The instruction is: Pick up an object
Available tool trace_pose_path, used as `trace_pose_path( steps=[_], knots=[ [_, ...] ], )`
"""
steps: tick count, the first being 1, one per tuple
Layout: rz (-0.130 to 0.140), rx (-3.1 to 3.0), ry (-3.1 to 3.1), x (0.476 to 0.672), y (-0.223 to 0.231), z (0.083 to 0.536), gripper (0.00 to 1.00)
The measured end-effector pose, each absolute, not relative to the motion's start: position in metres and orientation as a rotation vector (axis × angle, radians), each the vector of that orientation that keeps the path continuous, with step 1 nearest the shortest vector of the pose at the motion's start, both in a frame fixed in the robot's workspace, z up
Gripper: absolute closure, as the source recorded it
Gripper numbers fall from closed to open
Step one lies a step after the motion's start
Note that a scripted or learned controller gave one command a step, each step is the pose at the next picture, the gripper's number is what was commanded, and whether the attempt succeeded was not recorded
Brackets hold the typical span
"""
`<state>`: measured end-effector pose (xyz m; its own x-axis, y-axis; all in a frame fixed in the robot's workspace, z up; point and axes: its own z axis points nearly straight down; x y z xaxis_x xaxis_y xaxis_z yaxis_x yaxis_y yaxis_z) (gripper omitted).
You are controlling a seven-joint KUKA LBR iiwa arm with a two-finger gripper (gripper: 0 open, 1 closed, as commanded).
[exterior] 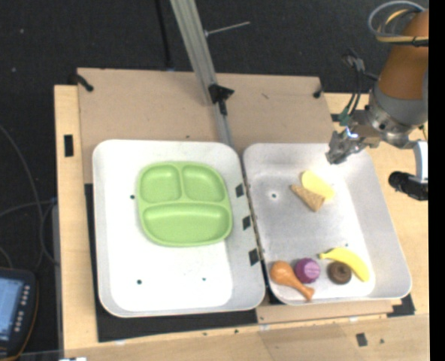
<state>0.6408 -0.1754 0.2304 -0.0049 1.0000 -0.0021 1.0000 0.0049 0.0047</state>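
My gripper [338, 153] hangs over the far right part of the right bin [279, 164], just above and to the right of a yellow and tan wedge [313, 189]. Nothing shows between its tips. Along the bin's near edge lie an orange pear-shaped toy [289, 276], a purple round toy [307, 269], a brown doughnut-like piece [340, 273] and a yellow banana [348, 261].
The left bin [117, 277] holds a green divided plate [183, 204]. A metal pole [196, 43] slants up from between the bins at the far side. The grey arm with its orange band [403, 66] comes in from the upper right.
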Motion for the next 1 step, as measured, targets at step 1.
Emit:
trace_pose_path(
  steps=[1],
  knots=[
    [0.005, 2.212, 2.228, 0.654, -0.1198, 0.2421, 1.0]
  ],
)
